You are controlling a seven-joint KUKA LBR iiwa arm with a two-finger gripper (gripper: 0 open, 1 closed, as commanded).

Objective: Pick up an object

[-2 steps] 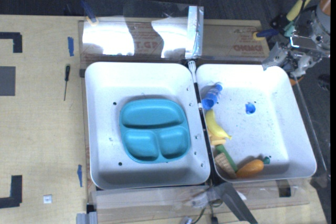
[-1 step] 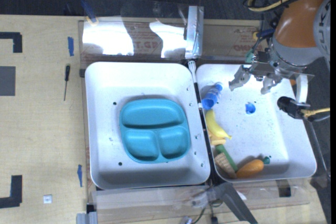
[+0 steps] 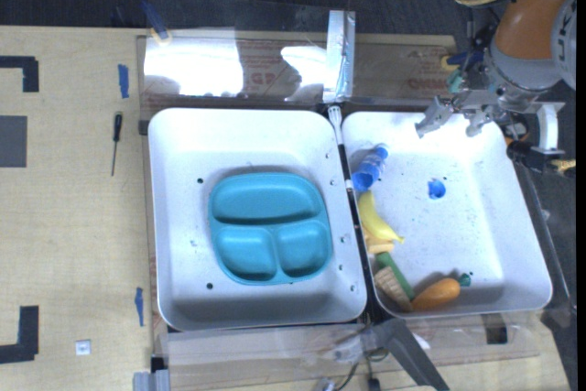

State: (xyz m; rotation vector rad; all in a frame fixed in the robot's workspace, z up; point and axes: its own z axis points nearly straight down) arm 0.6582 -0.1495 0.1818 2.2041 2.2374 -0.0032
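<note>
Gripper [image 3: 455, 116] open, empty, poised over right bin [image 3: 513, 224] far edge, beyond blue bottle [image 3: 368, 168]; pick apparently pending.

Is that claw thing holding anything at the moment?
No. The gripper hangs open over the far edge of the right bin, with nothing between its fingers.

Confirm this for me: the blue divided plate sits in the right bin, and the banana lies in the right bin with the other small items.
Not quite. The blue divided plate sits in the left bin, not the right one. The camera view shows it. The banana does lie in the right bin with the other small items.
</note>
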